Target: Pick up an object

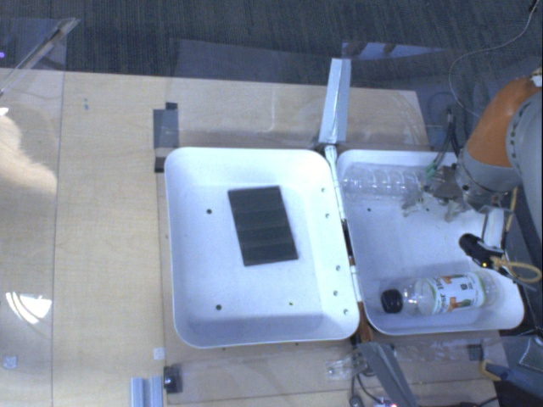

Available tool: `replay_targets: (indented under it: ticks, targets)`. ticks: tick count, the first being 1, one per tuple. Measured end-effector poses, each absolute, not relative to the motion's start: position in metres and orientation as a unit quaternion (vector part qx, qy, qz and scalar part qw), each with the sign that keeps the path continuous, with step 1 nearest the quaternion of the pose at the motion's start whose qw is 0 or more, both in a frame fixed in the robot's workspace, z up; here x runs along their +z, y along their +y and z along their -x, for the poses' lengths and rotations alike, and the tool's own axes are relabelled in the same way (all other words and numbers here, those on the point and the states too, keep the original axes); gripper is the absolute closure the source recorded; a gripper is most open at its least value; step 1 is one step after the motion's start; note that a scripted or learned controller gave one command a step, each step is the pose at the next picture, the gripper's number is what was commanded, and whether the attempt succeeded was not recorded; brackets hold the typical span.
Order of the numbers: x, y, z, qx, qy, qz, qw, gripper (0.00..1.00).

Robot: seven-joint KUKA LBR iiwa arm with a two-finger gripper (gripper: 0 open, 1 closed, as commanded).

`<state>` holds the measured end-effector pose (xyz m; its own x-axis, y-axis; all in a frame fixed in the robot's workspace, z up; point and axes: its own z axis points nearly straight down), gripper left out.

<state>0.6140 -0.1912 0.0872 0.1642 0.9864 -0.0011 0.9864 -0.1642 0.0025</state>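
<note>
End effector [441,192] sits low over the far side of the right bin [399,253], beside a clear plastic bottle [382,179] lying along the far wall — grip state cannot be told. A second bottle [437,295], black-capped and labelled, lies along the near wall. The left bin [195,227] holds a dark flat rectangular pad [263,225]. Both bins rest on the wooden worktop [93,227].

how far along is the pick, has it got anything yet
Nothing looks picked yet. The clear bottle lies on its side in the right bin, and the dark flat pad rests in the left bin. The gripper sits over the right bin's far side; grasping and lifting remain.
</note>
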Motion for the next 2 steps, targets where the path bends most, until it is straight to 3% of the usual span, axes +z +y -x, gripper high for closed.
replay_targets:
  ticks: [1,2]
  targets:
    - [0.084,-0.186,-0.645,-0.0366,0.69,-0.723,-0.027,0.0]
    - [0.084,-0.2,-0.649,-0.0249,0.768,-0.639,-0.031,0.0]
